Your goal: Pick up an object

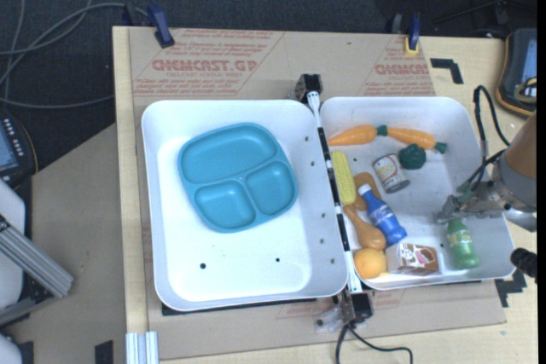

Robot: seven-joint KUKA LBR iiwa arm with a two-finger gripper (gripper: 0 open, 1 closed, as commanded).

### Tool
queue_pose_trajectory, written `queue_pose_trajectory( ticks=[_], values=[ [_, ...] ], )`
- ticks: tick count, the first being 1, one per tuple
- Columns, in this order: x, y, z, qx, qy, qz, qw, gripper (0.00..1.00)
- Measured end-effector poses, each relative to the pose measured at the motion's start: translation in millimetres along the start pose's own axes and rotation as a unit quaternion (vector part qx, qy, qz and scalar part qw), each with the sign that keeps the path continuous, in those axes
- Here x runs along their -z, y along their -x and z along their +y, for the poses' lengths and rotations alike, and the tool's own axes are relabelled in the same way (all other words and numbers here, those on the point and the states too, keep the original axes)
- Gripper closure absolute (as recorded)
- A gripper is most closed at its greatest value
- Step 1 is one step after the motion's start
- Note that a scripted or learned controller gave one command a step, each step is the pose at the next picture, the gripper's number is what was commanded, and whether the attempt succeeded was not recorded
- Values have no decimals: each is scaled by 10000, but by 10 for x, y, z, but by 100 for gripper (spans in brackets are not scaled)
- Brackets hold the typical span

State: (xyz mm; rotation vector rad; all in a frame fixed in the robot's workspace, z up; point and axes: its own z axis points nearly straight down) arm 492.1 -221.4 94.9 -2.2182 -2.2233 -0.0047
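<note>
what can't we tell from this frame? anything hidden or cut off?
- Gripper: small and blurred in the camera view; whether it touches the green bottle just below it can't be judged.
- Arm: cut off by the right edge.
- Can and carton: labels too small to read.
- Brown piece: partly hidden under the blue bottle; identity unclear.
- Orange: against the right bin corner; underside hidden.

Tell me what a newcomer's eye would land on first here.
The blue divided plate lies alone in the left bin. The right bin is crowded with toy food: two carrots, corn, a can, a blue bottle. At its right edge the end effector sits just above a green bottle.
</note>
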Motion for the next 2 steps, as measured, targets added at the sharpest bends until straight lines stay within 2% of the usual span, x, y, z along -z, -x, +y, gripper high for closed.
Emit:
queue_pose_trajectory(
  ticks=[1, 2],
  values=[
    [-113, -813, 454, 26, 8, -15, 10000, 100],
    [1388, -1478, 351, 29, 55, -12, 10000, 100]
  ],
)
